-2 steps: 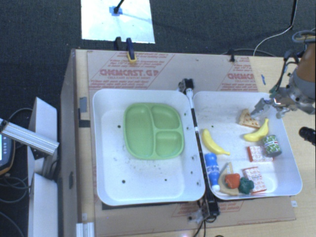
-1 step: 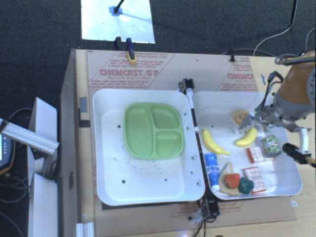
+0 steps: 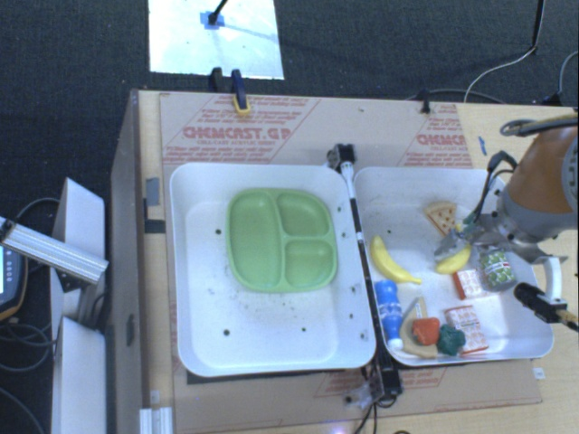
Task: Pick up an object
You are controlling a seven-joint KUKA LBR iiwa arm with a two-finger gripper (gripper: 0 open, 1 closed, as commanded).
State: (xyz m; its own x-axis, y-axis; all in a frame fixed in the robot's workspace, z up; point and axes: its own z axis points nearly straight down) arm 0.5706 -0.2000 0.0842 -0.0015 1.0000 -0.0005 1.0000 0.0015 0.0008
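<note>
The left bin (image 3: 194, 333) held a green divided plate (image 3: 281, 240), which lay flat toward the bin's far right part, close to the wall it shared with its neighbour. In the right bin (image 3: 398, 188), a blue-and-white bottle (image 3: 388, 308) lay along the left wall near the front, and a banana (image 3: 392, 262) lay just beyond it, slanting toward the middle. At the front edge sat an orange-red piece (image 3: 425, 331) touching a dark green piece (image 3: 450, 339), with a small red-and-white carton (image 3: 465, 325) just beside them. A pizza slice (image 3: 442, 216) lay toward the far side. Near the right wall a second yellow piece (image 3: 453, 260) lay beside another red-and-white carton (image 3: 469, 283) and a bag of green bits (image 3: 496, 269). The gripper (image 3: 463, 235) hung over the right part of this bin, low between the pizza slice and the yellow piece; whether its fingers were spread or closed could not be told, and nothing was seen held in it.
</note>
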